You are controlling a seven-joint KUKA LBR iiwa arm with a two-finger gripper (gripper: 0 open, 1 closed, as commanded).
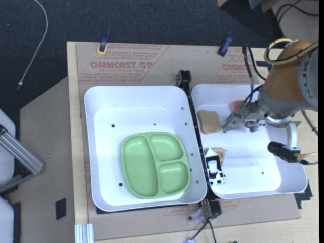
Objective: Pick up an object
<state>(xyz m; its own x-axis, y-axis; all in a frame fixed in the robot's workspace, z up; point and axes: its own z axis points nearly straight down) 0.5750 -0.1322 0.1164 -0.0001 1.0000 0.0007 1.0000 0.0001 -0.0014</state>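
The tool hangs low over the right bin, in the bin's 11 o'clock part, with its tip pointing toward 9 o'clock. From where I stand I cannot tell whether it is released or clenched, and I see nothing caught in it. The arm behind it reaches in from 3 o'clock, its orange band showing above the wrist.

Just off the tool's tip, at its 9 o'clock, a tan slice lies flat on the bin floor, close to the bin's left wall. At the tool's 12 o'clock, a small orange thing peeks out, partly covered by the tool, so I cannot make out its shape. Down at the tool's 7 o'clock a smaller tan scrap sits by the left wall. A black-and-white piece lies just below the scrap and touches it.

Across the dividing wall, at 9 o'clock, the left bin holds a green divided plate with three compartments, lying in the bin's lower middle.

Both bins rest on a brown tabletop with red lettering. A yellow-and-blue clamp and a blue clamp grip its 12 o'clock edge.
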